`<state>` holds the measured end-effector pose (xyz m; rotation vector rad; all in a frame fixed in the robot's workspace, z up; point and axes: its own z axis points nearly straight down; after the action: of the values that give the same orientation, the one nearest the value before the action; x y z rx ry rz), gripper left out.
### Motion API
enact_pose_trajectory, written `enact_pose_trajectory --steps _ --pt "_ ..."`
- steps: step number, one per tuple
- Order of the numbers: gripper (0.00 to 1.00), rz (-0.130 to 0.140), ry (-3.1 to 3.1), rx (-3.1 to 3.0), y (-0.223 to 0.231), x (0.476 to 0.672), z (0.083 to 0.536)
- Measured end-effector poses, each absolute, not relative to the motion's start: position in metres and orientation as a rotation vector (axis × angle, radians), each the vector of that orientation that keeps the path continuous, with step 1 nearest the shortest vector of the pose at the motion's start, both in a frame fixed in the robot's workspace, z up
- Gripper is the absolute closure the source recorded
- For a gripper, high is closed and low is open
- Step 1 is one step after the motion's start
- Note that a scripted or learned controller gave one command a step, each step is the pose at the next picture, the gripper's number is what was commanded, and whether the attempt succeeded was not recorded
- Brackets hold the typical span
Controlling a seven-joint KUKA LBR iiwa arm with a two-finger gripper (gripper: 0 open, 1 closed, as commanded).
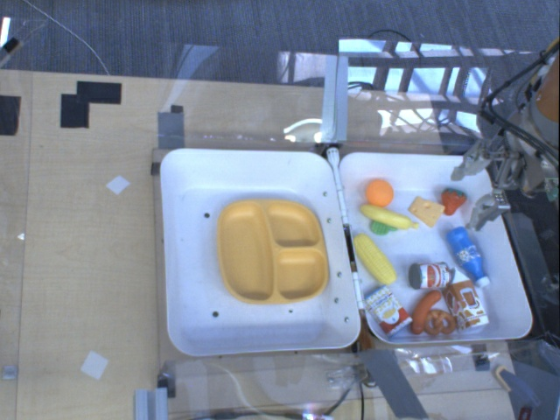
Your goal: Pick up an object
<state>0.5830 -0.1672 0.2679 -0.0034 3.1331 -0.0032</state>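
The right bin (516, 322) holds several toy foods. Among them are an orange (379, 191), a banana (387, 218), a cheese wedge (426, 210), a strawberry (453, 200), a blue bottle (466, 254), a corn cob (374, 259), a small can (430, 276), a sausage (427, 309) and a small carton (387, 309). My gripper (478, 188) hovers at the bin's upper right edge, just right of the strawberry. It is open, with nothing between its fingers.
The left bin (188, 322) holds a yellow divided plate (271, 250). A metal divider (335, 103) stands behind the seam between the bins. Cables and the arm's wrist crowd the far right side.
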Motion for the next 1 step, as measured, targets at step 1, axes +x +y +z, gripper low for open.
enact_pose_trajectory --steps 1 --pt "0.0 0.001 3.104 0.476 -0.2048 0.575 0.1014"
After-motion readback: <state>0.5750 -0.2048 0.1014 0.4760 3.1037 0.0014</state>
